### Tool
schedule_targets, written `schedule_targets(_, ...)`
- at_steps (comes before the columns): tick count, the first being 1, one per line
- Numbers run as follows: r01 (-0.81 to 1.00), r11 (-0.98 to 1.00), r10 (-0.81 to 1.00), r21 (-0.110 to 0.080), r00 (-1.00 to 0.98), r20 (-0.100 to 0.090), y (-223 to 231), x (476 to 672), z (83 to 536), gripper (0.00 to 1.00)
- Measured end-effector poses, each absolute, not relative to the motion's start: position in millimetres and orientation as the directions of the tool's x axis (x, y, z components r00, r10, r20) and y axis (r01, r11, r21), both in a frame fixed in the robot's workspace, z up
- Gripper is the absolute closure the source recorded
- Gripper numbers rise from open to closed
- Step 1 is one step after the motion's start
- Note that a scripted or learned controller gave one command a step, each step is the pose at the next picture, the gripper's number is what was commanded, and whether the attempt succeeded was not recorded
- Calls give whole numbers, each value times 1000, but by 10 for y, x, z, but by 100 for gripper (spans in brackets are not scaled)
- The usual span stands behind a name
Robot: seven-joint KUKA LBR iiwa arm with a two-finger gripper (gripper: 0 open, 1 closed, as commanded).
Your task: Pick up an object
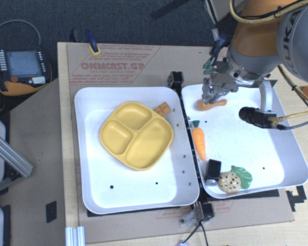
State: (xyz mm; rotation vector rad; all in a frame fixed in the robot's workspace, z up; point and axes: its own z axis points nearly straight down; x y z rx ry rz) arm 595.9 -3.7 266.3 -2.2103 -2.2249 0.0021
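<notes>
My gripper [211,97] hangs over the far left corner of the right bin [277,152], right above a small orange piece [211,104] that lies on the bin floor. Its fingertips reach down to the piece, and the arm hides how they stand. A toy carrot [198,142] lies along the right bin's left wall. Near the front edge sit a black block [213,168], a round cookie [227,182] and a green leafy piece [243,176].
The left bin [92,178] holds a yellow divided plate [137,135] with a small brown block [162,108] at its far corner. A black cylinder with a cable [256,117] juts from the arm over the right bin. A teach pendant [21,68] sits off the bench at left.
</notes>
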Motion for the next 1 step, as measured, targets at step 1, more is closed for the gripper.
schedule_targets(1, 1000, 6, 1000, -3, -6, 2, 459, 6044, 2542, 100)
